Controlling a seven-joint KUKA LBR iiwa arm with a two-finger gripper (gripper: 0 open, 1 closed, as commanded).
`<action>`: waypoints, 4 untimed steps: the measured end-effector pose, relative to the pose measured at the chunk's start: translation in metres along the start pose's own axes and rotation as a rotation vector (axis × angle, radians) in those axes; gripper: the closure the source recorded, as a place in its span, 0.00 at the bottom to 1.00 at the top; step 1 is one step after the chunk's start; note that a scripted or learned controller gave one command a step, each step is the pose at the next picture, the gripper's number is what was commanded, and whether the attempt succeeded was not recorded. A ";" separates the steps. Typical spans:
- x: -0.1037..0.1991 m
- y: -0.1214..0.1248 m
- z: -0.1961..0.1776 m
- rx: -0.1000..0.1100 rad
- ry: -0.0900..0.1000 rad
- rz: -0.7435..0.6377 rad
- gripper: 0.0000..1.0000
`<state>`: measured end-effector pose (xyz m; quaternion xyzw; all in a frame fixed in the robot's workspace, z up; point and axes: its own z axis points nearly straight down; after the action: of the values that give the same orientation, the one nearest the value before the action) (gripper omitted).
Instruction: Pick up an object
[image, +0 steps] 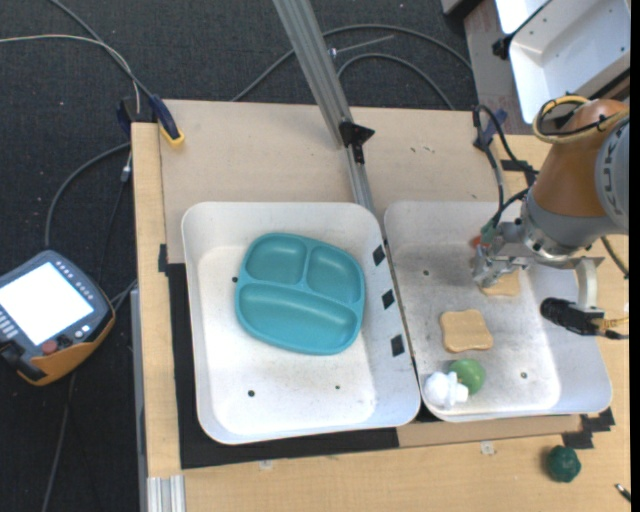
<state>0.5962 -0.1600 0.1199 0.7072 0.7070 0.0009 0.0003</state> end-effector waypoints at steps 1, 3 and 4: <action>0.001 -0.007 -0.061 -0.003 -0.002 -0.001 1.00; 0.001 -0.002 -0.172 -0.005 -0.003 -0.002 1.00; 0.055 -0.018 -0.152 0.005 0.001 -0.004 1.00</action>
<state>0.5775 -0.1053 0.2722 0.7056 0.7086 -0.0004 -0.0018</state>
